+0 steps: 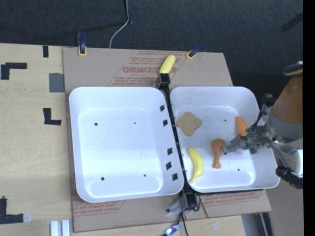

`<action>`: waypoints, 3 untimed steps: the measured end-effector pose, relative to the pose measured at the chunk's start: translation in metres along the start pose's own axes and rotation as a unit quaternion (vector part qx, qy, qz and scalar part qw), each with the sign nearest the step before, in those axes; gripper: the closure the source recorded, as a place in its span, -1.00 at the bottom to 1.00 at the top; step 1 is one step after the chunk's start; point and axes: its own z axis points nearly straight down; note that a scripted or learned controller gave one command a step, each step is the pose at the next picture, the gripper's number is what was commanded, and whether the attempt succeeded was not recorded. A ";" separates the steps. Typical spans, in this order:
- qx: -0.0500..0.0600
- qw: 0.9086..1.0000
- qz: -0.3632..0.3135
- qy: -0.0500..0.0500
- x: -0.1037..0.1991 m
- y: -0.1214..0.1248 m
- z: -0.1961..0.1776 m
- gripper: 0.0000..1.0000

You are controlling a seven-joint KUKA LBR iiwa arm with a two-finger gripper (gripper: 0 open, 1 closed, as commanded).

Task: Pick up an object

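Note:
The right bin (pixel 248 98) holds a brown drumstick (pixel 217 152) near its middle. A yellow banana (pixel 196 164) lies at its front left, a tan flat piece (pixel 189 123) at its back left, and an orange piece (pixel 240 126) by its right wall. My gripper (pixel 230 147) reaches in low from the right, its tip just right of the drumstick's thick end and close to touching it. Nothing is visibly lifted. The orange piece lies just behind the gripper's body.
The left bin (pixel 78 132) sits beside the right one, with a black divider clamp strip (pixel 170 132) between them. Both rest on a cardboard sheet (pixel 142 68) held by yellow and blue clamps. The arm's orange band (pixel 290 102) hangs over the right bin's right edge.

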 end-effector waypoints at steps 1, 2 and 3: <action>-0.014 1.000 -0.005 -0.001 -0.013 0.077 0.051 -1.00; -0.015 1.000 -0.005 -0.003 -0.014 0.077 0.042 1.00; -0.005 1.000 -0.007 0.001 0.099 0.043 0.054 1.00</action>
